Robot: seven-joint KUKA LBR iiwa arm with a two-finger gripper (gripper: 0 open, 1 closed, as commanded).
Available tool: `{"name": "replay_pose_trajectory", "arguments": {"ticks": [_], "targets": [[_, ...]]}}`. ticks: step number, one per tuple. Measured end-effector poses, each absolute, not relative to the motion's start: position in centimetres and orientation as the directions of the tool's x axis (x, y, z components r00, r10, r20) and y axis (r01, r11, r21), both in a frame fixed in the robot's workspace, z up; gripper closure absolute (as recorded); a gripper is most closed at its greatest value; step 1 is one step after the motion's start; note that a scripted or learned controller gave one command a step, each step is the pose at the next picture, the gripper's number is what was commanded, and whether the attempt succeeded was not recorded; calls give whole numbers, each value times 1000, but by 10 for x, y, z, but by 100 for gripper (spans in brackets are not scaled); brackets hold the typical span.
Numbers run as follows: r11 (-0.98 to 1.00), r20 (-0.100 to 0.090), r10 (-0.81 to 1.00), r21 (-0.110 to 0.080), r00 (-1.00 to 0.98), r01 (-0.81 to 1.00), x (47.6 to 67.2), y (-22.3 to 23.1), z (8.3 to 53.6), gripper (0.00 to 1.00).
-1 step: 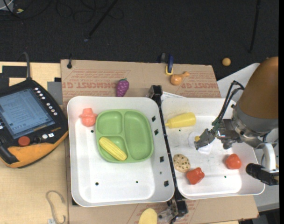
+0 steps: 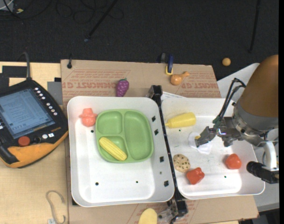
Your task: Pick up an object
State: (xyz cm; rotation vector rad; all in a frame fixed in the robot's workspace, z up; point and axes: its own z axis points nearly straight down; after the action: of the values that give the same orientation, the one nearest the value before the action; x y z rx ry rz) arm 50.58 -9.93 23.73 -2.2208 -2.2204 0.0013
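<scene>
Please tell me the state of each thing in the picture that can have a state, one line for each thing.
gripper: low over the right bin, nothing visibly held.
green plate: flat in the left bin.
corn cob: lying in the plate's lower-left compartment.
yellow bottle: lying on its side in the right bin.
cookie: flat on the right bin's floor.
control tablet: screen lit.

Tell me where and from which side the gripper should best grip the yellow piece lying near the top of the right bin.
Probably across the narrow middle of the yellow piece, coming straight down from above. It lies flat and elongated, its long axis running roughly left-right in the right bin, so its sides look open for the fingers. The gripper sits just below and right of it.
</scene>
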Motion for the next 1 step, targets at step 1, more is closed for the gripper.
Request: {"name": "replay_pose_trajectory", "arguments": {"ticks": [1], "targets": [[1, 2, 1000, -8, -1, 1000, 505, -96, 194, 0]]}}
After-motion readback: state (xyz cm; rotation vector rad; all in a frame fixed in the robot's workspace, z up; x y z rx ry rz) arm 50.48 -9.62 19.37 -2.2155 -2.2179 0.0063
